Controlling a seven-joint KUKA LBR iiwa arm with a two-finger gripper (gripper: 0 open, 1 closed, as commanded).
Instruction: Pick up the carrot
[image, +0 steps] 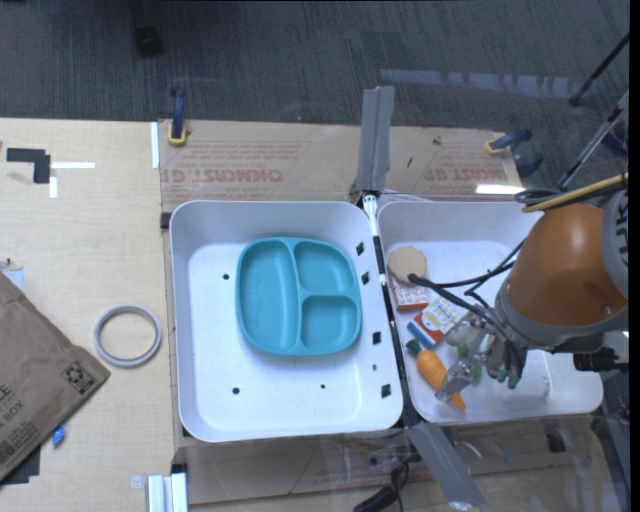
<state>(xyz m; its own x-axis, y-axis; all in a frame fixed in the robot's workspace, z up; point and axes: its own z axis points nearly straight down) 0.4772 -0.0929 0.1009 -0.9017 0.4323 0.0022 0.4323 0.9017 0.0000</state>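
1. Camera view shows me two white bins side by side; the left bin (190, 330) holds a teal divided plate (298, 296) lying flat near its middle.
2. I see the carrot (432, 368) in the right bin (575, 395), lying toward the lower left part of that bin's floor, orange, tilted, near the dividing wall.
3. My gripper (462, 378) hangs low over the right bin, just beside the carrot on its right side. A second small orange bit (455, 402) sits just below the fingertips.
4. I cannot tell how the jaws stand; the metal parts and cables blur together there, and I see nothing clearly between them.
5. Clutter crowds the carrot: a round tan item (407, 264) at the bin's upper left, a red-and-white packet (410, 296) below it, another printed packet (438, 320) just above the carrot, and a blue piece (414, 347) touching or nearly touching the carrot's upper end.
6. The arm's orange band (562, 268) and black cables (470, 288) cover much of the right bin's right half.
7. Outside the bins, a tape ring (127, 334) and a cardboard box (35, 385) lie on the bench at left.
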